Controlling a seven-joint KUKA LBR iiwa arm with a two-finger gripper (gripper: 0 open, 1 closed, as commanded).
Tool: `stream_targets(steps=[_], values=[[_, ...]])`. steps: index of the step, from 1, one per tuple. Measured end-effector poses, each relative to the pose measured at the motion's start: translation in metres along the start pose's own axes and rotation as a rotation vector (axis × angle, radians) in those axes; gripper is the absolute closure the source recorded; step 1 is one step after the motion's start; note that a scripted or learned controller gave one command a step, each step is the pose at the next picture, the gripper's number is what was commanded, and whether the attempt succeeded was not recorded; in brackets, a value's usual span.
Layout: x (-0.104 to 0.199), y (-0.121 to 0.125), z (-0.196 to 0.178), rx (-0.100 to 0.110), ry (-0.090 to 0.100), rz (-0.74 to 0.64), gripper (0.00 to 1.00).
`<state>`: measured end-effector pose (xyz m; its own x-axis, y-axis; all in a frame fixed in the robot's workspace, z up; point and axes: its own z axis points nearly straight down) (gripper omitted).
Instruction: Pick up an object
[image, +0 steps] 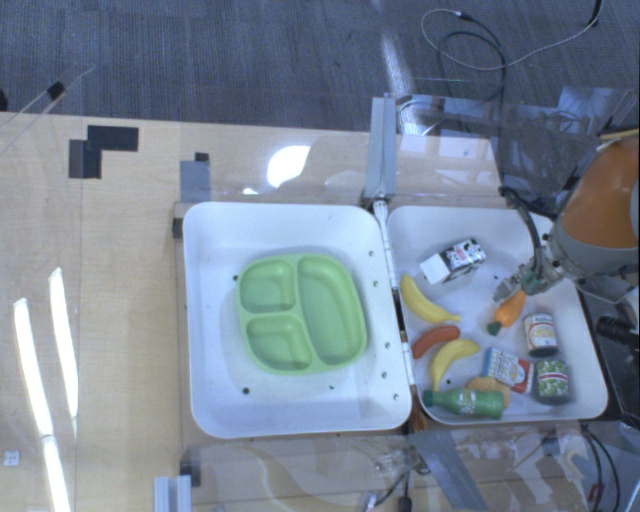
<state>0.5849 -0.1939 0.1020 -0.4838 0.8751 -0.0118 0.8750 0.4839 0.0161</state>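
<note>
**Hand hangs right over the carrot**

The hand is low by the right bin's far right edge. I cannot tell how it is set. The carrot lies just below it, leaning toward the hand. This bin also holds 2 bananas, 2 cans and a green bottle. The left bin holds 1 green plate.

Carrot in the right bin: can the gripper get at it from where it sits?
Probably yes. The gripper sits just above the carrot at its green end, nothing lies on top of it, and the nearest neighbour, a can, stands slightly apart to its right.
</note>
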Motion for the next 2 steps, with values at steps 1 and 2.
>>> stream_targets(steps=[1, 2], values=[[0.0, 0.0, 0.0, 0.0, 0.0, 0.0, 0.0], [0.004, 0.0, 0.012, 0.006, 0.004, -0.135, 0.0]])
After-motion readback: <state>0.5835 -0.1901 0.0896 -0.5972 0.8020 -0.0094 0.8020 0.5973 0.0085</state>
